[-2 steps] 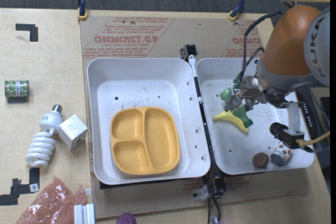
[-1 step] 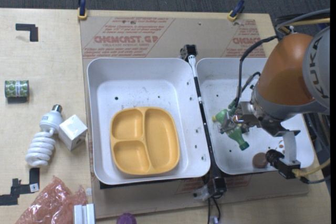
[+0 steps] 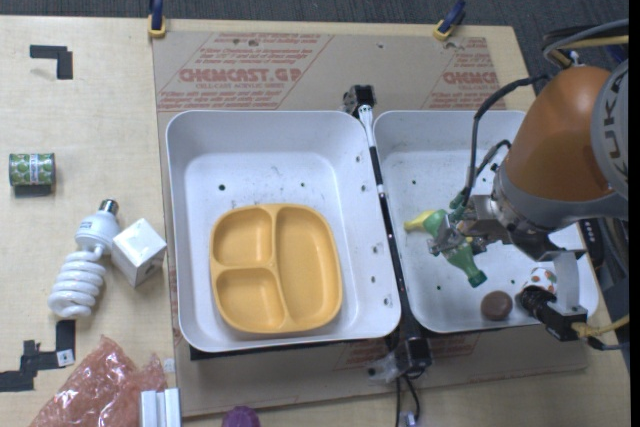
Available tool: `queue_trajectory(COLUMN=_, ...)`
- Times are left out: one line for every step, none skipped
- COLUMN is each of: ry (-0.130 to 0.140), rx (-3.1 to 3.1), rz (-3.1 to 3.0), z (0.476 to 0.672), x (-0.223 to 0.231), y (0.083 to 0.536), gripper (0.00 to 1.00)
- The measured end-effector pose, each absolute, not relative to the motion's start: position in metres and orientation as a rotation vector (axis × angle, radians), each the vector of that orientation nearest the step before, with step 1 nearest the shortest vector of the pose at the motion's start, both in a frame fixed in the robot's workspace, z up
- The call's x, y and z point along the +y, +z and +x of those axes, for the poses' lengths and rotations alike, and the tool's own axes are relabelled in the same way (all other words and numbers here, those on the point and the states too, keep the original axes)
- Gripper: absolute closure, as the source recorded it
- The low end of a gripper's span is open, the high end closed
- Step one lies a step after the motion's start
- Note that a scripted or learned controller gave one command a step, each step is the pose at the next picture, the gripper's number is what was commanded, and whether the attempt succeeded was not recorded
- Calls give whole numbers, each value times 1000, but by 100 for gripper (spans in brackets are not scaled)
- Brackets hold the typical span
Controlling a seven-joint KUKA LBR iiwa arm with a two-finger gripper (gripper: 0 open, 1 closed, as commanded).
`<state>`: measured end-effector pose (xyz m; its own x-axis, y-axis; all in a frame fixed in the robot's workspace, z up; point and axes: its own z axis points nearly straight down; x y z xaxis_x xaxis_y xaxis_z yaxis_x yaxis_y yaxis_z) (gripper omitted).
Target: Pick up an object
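Gripper [image 3: 452,237] down mid right bin [image 3: 420,147], over green toy [image 3: 466,263] to grab it; finger state unclear; divided plate [image 3: 275,267] in left bin [image 3: 190,165].

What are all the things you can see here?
bins: 2, white, side by side on the bench
tray: 1, yellow, three compartments, in the left bin
toy: 1, green and yellow, in the right bin by the gripper
puck: 1, brown, round, near the right bin's front edge
bulb: 1, white spiral, on the bench left of the bins
cube: 1, white, beside the bulb
can: 1, green, far left
bag: 1, pink, bottom left
clamps: 2, blue and yellow, at the board's back edge
arm: 1, grey and orange, over the right bin
gripper: 1, at the toy
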<state>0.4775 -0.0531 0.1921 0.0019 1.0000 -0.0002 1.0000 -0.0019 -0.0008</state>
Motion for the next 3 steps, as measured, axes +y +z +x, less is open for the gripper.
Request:
queue_trajectory(ry=1, rx=-2219, rz=-2223, z=477, x=-68, y=192, gripper=100)
queue_trajectory(ry=-2, rx=-2224, rz=-2223, z=479, x=-59, y=206, gripper=100)
queue_trajectory(ry=1, rx=-2220, rz=-2223, z=478, x=-71, y=201, gripper=100)
